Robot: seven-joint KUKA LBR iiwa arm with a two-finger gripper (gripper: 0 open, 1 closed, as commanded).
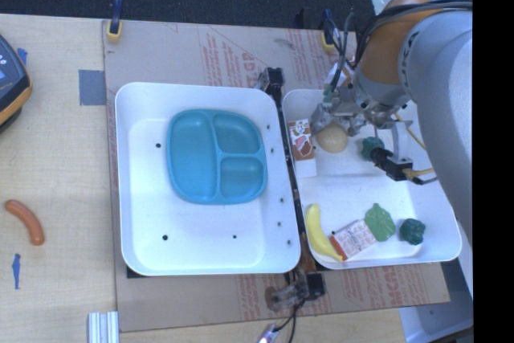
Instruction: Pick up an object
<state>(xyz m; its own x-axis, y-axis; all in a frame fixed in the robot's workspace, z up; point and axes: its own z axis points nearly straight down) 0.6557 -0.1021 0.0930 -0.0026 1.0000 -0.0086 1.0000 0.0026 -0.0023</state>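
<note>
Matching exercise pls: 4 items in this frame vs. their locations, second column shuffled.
1 blue divided plate
2 banana
3 sausage
4 round beige item

a bare bench, left of both bins
b right bin, front-left corner
c left bin, middle
d right bin, back, beside the gripper

Pairs: 1-c, 2-b, 3-a, 4-d

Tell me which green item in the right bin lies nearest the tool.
The small teal-green piece, just right of the tool. The light green one and dark green one sit by the bin's front edge.
</note>
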